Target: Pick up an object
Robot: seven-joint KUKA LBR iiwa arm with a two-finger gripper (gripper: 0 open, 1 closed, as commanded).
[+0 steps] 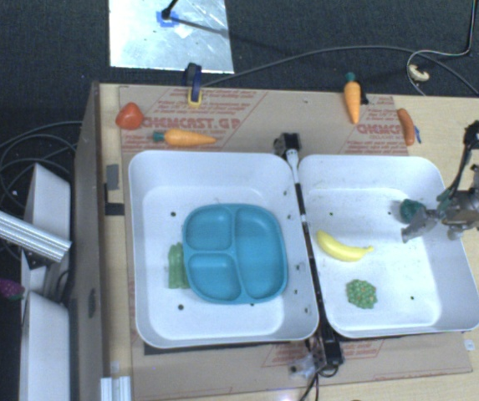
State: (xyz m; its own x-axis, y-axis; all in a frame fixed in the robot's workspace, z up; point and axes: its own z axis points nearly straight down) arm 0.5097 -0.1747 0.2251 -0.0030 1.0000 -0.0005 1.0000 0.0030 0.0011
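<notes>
- My gripper [412, 220] hovers by the right bin's [456, 307] right edge, fingers apart, gripping nothing.
- The banana [343, 247] lies mid-bin; I'd centre over its curve, then descend straight.

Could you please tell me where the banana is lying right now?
The banana lies in the right bin, near its left wall, just above the green broccoli piece and left of the pincer.
</notes>
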